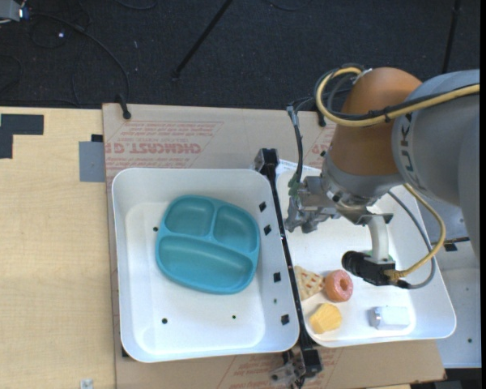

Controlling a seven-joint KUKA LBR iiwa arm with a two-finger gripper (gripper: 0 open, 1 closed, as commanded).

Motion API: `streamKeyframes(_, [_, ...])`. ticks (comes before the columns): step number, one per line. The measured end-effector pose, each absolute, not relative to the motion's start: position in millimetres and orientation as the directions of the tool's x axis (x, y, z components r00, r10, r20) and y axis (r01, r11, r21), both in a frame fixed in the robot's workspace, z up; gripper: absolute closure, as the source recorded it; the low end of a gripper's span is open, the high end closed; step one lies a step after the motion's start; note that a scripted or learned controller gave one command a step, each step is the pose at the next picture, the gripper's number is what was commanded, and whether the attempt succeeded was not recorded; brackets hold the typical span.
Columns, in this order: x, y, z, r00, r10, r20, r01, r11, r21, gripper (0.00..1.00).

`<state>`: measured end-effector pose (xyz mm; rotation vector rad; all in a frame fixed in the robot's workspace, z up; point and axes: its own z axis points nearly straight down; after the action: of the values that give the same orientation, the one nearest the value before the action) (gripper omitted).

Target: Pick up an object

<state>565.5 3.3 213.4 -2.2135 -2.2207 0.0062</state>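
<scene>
a camera is looking down at a slant on a bench where two shallow white bins are sitting side by side on a cardboard sheet (170,140). the left bin (138,331) is holding a teal plate (208,244) with three compartments, lying flat near the bin's middle. the right bin (433,318) is holding a small group of things along its near side: a pink ring-shaped doughnut (338,285), a tan waffle-like piece (308,282) just to its left and touching the wall between the bins, a yellow chunk (325,318) just below those two, and a small white block (389,318) lying apart toward the right. a grey arm with an orange band (378,128) is reaching in from the right and hanging over the far half of the right bin. its gripper (308,213) is pointing down close to the wall between the bins, above and clear of the food pieces, with nothing visibly between it and the bin floor. whether it is apart or together cannot be told, since the wrist is hiding it. a yellow cable (425,254) is looping from the arm down past a black fitting (363,267) beside the doughnut. beyond the bench, the floor is looking dark.
</scene>
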Motion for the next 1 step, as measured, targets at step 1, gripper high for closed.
streamKeyframes(1, [535.5,47.8,208.6,-0.004,1.000,0.001,1.000,0.004,-0.008,1.00])
